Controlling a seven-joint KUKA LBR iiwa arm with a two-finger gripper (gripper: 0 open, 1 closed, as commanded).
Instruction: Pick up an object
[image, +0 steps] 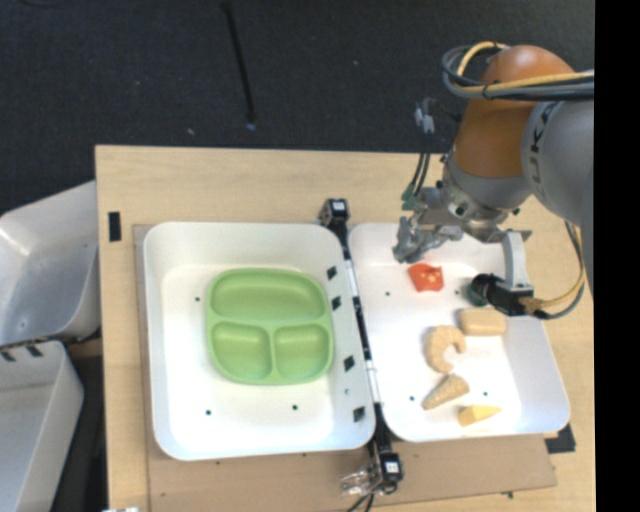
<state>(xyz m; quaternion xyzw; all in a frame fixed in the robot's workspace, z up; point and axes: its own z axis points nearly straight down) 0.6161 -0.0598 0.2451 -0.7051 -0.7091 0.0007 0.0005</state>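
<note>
My gripper (412, 246) hangs over the back of the right bin (530, 400), just up and left of a small red piece (427, 277). Nothing shows between its fingers. Further forward in that bin lie a tan block (482, 322), a pale curled shrimp-like piece (443, 346), a cone-shaped piece (445, 391) and a yellow wedge (479, 413). The left bin (170, 400) holds a green divided plate (269, 324).
A row of black clips (352, 320) runs along the seam between the two bins. The wooden bench (200, 180) borders the bins on all sides. A white object (45, 265) stands off the bench at the left.
</note>
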